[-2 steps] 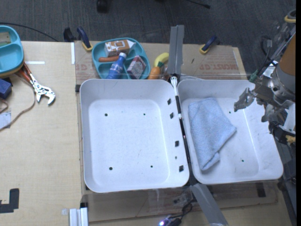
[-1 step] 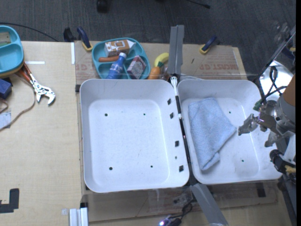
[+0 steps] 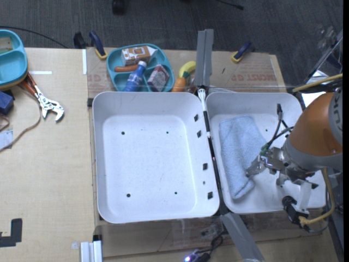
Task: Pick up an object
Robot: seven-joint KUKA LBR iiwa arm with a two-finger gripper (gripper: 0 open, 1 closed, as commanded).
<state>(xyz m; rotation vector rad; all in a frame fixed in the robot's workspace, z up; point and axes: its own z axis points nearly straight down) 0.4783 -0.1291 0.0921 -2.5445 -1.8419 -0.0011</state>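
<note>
The end effector touched the right edge of a light-blue towel; whether its fingers were spread could not be told. The towel lay in the right bin, beside the left bin.

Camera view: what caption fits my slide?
Robot gripper touching a blue-grey towel in the right white bin.

Pale blue towel lies rumpled in the right bin.
</note>
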